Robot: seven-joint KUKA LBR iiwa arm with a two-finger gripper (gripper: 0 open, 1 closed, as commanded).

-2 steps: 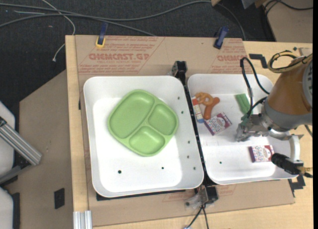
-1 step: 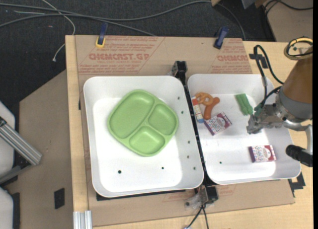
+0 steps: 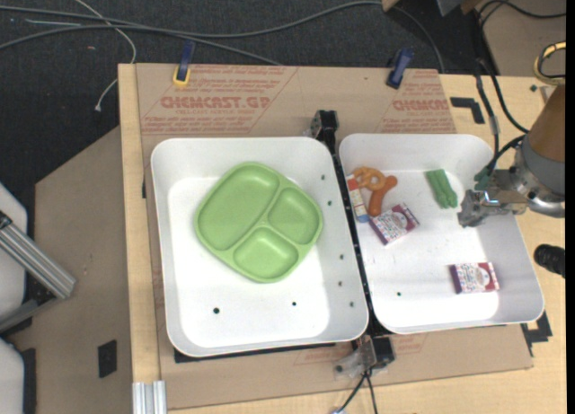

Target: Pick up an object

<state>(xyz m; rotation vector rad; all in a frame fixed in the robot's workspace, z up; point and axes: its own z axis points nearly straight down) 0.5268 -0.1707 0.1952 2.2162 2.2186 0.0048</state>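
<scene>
The right bin (image 3: 431,313) holds several small items. A green block (image 3: 441,188) lies toward the back, just left of my gripper (image 3: 473,208). An orange twisted piece (image 3: 374,180) and a small white-and-red tube (image 3: 358,199) lie by the bin's left wall. A purple-and-white packet (image 3: 393,223) sits near the middle. Another purple-and-white packet (image 3: 473,277) lies near the front right. My gripper hangs over the right side of this bin, between the green block and the front packet, with nothing visibly in it.
The left bin (image 3: 180,313) carries a green divided plate (image 3: 260,221). A black clamp (image 3: 324,122) sits where the bins meet at the back. Cardboard (image 3: 225,98) lines the bench, and cables run at the back right.
</scene>
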